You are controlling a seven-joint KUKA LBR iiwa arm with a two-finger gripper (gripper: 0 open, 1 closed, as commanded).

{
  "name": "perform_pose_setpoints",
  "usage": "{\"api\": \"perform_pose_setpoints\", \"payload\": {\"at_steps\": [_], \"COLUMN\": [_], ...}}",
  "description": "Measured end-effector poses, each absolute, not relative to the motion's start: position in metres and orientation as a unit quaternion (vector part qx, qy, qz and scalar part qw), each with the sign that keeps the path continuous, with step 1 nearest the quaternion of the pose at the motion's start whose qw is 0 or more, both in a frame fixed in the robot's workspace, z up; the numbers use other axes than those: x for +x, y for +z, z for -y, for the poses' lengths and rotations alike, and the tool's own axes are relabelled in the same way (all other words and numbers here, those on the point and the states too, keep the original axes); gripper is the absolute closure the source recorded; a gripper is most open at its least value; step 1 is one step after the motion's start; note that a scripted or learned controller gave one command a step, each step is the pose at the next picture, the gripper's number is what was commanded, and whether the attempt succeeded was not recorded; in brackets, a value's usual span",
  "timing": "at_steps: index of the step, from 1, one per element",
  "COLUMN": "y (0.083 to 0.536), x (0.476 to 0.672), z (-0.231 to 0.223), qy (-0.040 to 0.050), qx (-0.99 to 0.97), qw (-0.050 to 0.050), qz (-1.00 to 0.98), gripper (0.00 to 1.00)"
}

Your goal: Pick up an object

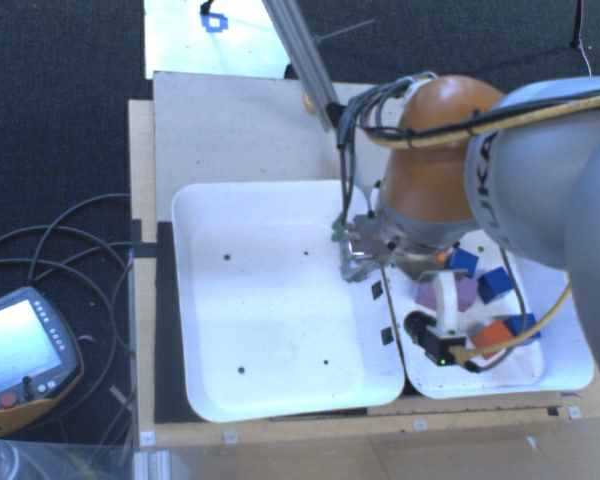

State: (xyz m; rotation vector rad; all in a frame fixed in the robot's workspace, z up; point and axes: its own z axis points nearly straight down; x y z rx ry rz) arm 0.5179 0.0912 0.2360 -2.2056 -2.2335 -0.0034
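"What does the arm (pixel 540 158) hide?"

"Most of the right bin (pixel 570 373). Parts of it also cover some of a purple block (pixel 467 294) and an orange block (pixel 492 334). The arm itself runs off the right edge."

"And the gripper (pixel 357 256)?"

"Too small and dark to make out. The teach pendant (pixel 20 353) is cut by the left edge."

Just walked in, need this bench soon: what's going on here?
The KUKA arm reaches in from the right, its end effector low by the seam between the left bin and the right bin. Blue blocks, an orange piece and a purple piece lie in the right bin. Whether it holds anything cannot be told.
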Motion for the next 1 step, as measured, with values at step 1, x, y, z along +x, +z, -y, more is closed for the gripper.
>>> {"api": "perform_pose_setpoints", "payload": {"at_steps": [1], "y": [0.2358], "x": [0.5187], "z": [-0.0874], "qy": [-0.0006], "qx": [-0.706], "qw": [0.000], "qz": [0.709], "gripper": [0.00]}}
